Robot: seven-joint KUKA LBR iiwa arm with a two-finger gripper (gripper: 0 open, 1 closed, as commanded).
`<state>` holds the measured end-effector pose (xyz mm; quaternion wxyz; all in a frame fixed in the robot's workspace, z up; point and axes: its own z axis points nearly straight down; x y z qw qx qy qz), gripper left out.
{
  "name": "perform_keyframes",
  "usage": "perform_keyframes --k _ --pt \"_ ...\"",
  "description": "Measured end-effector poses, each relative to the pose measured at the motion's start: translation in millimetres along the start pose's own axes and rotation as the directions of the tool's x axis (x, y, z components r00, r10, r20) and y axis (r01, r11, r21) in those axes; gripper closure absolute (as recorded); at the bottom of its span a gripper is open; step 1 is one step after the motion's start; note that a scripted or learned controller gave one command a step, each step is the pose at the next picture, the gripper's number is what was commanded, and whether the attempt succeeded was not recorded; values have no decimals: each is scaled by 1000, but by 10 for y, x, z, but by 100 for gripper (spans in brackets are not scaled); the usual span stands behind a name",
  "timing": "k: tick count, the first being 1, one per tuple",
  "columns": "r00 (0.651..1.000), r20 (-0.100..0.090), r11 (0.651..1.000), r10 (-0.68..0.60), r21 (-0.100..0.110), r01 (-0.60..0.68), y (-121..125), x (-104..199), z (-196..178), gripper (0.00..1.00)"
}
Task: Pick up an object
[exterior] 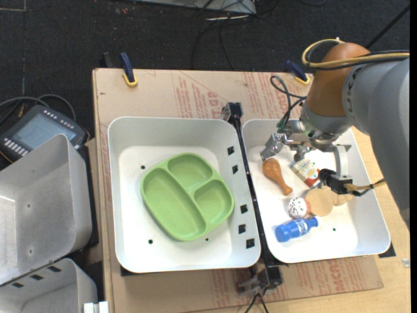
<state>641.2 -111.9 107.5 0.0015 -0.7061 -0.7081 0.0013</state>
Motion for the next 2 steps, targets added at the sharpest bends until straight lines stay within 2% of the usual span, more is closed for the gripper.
perform_keyframes --k 1,2 --pt "1000 1 1000 1 -6 -1 15 -5 -140 100" --pt "1000 1 1000 -1 -10 1 54 67 -601 100"
